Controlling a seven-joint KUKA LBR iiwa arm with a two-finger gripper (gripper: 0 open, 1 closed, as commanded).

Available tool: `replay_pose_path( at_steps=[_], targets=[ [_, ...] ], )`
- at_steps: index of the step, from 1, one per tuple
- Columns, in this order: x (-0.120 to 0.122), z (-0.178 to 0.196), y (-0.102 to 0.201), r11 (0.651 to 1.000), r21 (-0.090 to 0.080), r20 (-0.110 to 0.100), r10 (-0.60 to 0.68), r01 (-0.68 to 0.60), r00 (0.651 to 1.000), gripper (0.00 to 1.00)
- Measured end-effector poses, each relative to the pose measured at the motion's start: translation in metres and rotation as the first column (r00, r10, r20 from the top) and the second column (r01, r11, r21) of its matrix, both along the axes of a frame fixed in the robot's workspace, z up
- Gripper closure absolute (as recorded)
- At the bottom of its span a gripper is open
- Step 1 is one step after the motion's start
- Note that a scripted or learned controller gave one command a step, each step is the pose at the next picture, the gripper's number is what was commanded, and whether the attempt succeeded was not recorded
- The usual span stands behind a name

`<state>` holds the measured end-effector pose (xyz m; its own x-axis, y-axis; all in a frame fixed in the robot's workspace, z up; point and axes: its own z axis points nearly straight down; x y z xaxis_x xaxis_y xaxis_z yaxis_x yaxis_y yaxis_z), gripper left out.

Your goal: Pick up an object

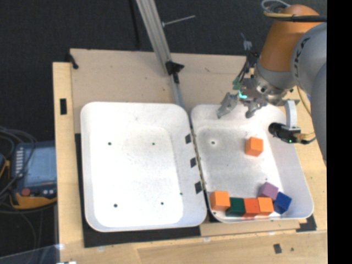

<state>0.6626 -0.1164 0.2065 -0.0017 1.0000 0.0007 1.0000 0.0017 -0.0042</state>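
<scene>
Overall, the flat tan wooden bench [126, 76] carries two shallow white plastic bins set side by side, touching along their inner edges. The left white bin [93, 147] shows a bare floor with a few dark dots. The right white bin [220, 164] holds all the coloured blocks. The grey arm with the orange band [286, 37] enters from the right and ends above the far edge of the right bin. A slanted grey metal rail [155, 29] runs from the far side of the scene down to the junction between the two bins. On the left, beside the bench, sits a grey and orange handheld control unit [30, 175] with cables. The two-finger gripper [237, 110] hangs over the far rim of the right bin with its fingers [225, 106] spread apart, and nothing sits between them. A lone orange cube [253, 146] lies on the bin floor, near the gripper but apart from it, toward the right wall. Along the near wall of the right bin a row of blocks sits closely packed: an orange block [220, 199], a dark green block [237, 206], a second orange block [252, 205], a third orange block [265, 204], a purple block [269, 190] and a blue block [282, 202].
</scene>
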Motion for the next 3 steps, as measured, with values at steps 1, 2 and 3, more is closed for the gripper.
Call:
replay_pose_path(
  at_steps=[1, 2, 3],
  targets=[
    [0.001, 0.003, 0.000, 1.000, -0.002, 0.004, 0.002, -0.002, 1.000, 0.00],
    [0.004, -0.039, -0.002, 1.000, -0.003, 0.001, 0.001, -0.001, 1.000, 0.00],
    [0.002, -0.102, -0.006, 1.000, -0.002, -0.001, -0.002, 0.002, 1.000, 0.00]
  ],
)
